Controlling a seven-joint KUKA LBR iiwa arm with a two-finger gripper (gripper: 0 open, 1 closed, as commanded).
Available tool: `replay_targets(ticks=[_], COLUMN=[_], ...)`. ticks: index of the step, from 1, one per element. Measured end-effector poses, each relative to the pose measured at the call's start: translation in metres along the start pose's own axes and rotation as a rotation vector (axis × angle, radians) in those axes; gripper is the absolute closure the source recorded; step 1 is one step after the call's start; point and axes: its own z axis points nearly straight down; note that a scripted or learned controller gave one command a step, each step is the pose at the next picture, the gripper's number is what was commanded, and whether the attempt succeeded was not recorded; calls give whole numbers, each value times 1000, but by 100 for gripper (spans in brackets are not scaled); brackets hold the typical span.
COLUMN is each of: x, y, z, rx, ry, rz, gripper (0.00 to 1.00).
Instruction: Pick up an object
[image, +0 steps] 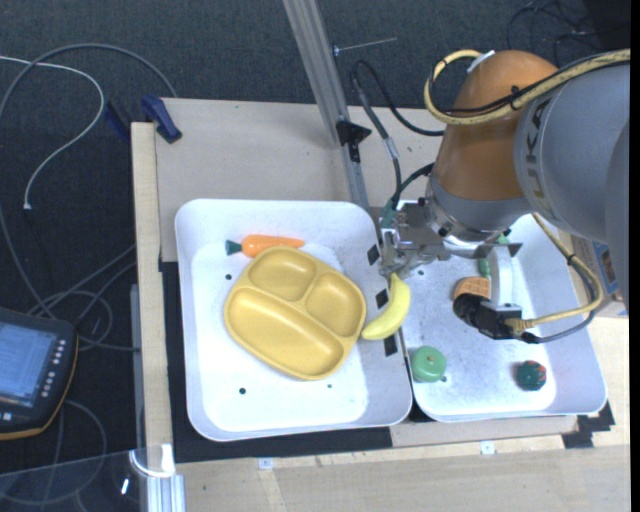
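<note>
Over the seam between the two shallow white bins, the grey arm with its orange band comes in from the right and sets its two-finger gripper (393, 268) right above the top end of a curved yellow toy banana (390, 308). The banana hangs or lies along the inner rims, its upper tip up against the dark fingers; whether they are clamped on it or merely beside it cannot be told from this angle. Just left of the banana, in the left white bin (200, 400), a yellow plastic divided plate (294, 312) with three compartments takes up the middle, its right edge almost touching the fruit. A small orange toy carrot (268, 243) with a green tip lies beyond the plate's far edge. In the right white bin (500, 405), a round green toy piece (428, 364) sits near the left wall below the banana, and a small red-and-green toy (530, 375) lies towards the near right corner. A black cable fitting (490, 318) on the arm hangs over that bin.
</note>
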Motion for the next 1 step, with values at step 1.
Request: replay_targets(ticks=[1], x=[47], y=[16], z=[12], rx=[1], ry=[0], rz=[0], gripper=[100])
